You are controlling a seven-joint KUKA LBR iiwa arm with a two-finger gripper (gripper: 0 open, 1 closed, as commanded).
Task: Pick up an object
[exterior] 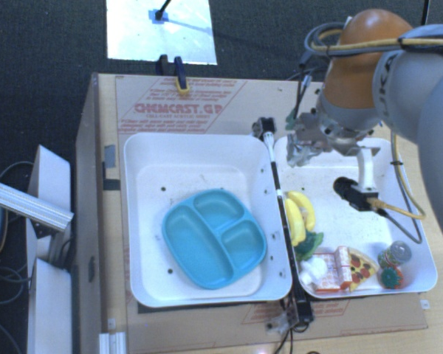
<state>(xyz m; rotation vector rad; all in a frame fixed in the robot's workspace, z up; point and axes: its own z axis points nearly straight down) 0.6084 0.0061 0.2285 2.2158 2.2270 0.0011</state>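
The objects you could pick up lie in the right bin (427,260), in the lower right of the frame: a yellow banana (298,212) against the bin's left wall, a green leafy piece (308,245) just below it, a white lump (314,269) beside a slice of toy pizza (354,265) along the near edge, and a small green item (390,276) under a grey capped one (396,254) toward the near right corner. Your gripper (304,152) hangs over the far left corner of this bin, well apart from all of them, and nothing is visible in it. The arm comes in from the upper right, its orange band (362,54) above the wrist and its grey body filling that corner; a black fitting (351,192) with a cable sits below it over the bin floor. The left bin (149,168), at centre, holds a blue divided plate (214,236). Both bins rest on a brown board (179,105) with red lettering, on a dark floor. A pale square sheet (162,19) lies at upper centre.
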